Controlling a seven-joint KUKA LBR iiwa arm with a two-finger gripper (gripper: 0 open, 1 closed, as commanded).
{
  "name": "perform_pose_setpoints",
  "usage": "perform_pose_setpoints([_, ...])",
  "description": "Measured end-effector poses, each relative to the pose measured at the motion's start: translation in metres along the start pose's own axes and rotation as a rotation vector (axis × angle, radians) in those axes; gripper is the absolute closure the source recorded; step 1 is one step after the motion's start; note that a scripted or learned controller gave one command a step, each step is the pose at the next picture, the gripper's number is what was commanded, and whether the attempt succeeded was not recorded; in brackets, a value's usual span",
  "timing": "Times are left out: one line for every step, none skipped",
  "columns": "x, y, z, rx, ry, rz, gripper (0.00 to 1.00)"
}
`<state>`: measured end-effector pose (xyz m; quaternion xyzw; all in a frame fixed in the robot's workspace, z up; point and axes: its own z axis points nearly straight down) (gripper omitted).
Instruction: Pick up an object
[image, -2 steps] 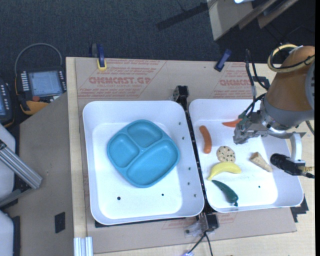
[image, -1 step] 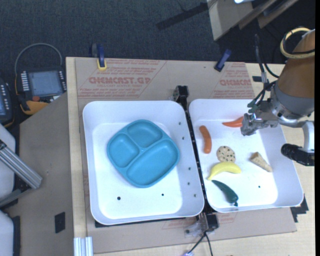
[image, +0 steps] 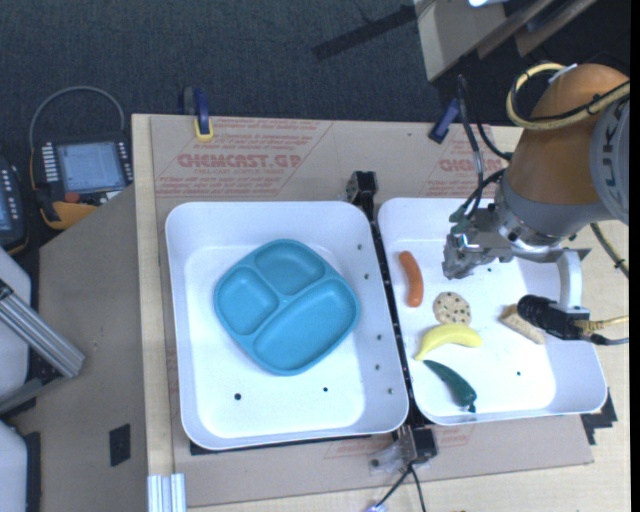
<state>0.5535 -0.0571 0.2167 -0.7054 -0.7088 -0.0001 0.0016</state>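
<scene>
In the right bin (image: 560, 395) lie an orange sausage-shaped piece (image: 411, 277), a round speckled cookie (image: 452, 307), a yellow banana (image: 449, 339), a dark green pepper (image: 452, 383) and a tan cracker (image: 521, 322) partly under a black part. My gripper (image: 461, 255) hangs over the upper middle of this bin, just right of the orange piece and above the cookie. I see nothing between its fingers.
The left bin (image: 200, 390) holds a blue divided plate (image: 287, 304). A black clamp (image: 362, 186) sits at the top of the seam between the bins. The orange-banded arm (image: 560, 130) comes in from the upper right. A handheld screen unit (image: 85, 165) lies off the bench at left.
</scene>
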Motion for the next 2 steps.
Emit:
perform_pose_setpoints([0.061,0.006,-0.007,-0.004,-0.001,0.0,1.0])
perform_pose_setpoints([0.116,0.006,-0.018,-0.005,-0.001,-0.002,1.0])
